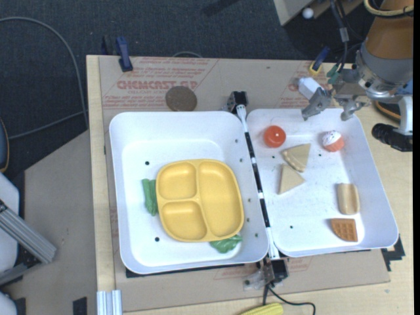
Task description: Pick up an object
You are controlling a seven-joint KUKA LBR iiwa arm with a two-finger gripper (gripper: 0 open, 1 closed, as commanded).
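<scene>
The claw (333, 104) hangs open and holds nothing, over the far edge of the right bin (377, 195).

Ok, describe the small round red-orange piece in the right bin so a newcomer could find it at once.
Start at the right bin, the one without the yellow tray. Go to its upper-left corner, beside the seam where the bins meet: the red-orange ball lies there, just above two tan wedges. It is solid red-orange and round, while the other small rounded piece is part white.
</scene>
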